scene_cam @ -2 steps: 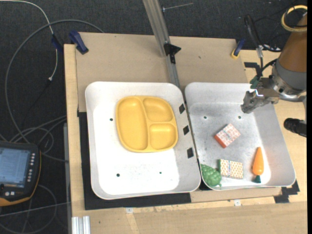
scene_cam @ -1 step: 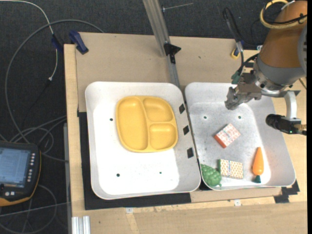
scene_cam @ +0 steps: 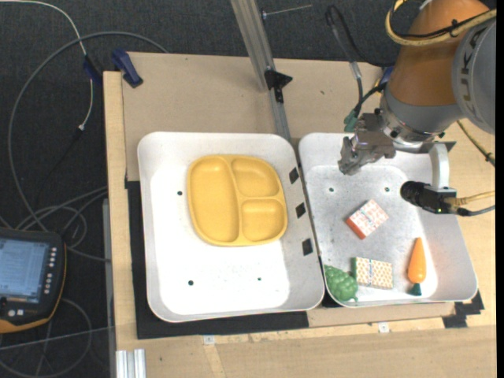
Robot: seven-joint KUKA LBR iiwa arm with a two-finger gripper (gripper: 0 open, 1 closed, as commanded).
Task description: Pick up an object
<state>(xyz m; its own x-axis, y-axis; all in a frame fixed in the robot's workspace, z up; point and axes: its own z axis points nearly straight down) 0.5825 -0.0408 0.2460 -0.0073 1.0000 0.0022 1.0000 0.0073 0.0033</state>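
**Four small things in the right bin, arm over its far end**

Green and knobbly, a toy vegetable (scene_cam: 341, 283) lies nearest, at the near left corner of the right bin (scene_cam: 457, 246), touching the rim. Just right of it sits a flat patterned packet (scene_cam: 372, 272), rectangular, its long side running left to right. Further right lies a smooth orange carrot (scene_cam: 416, 262) with a small green tip; its long axis runs near to far, green end nearest, narrow end pointing away. A small red-and-white box (scene_cam: 367, 219) rests mid-bin, tilted, its long side running from near left to far right. Both bins are shallow, white, speckled and round-cornered. The left bin (scene_cam: 161, 235) holds a glossy yellow tray (scene_cam: 236, 198) with three compartments, one long and two small.

The grey arm reaches in from the right, its orange band bulky above the wrist, cables looped around it. The hand (scene_cam: 353, 158) hangs over the far left part of the right bin, well apart from the box; whether it is spread or pressed together I cannot tell. The desk (scene_cam: 197, 85) is bare tan board.
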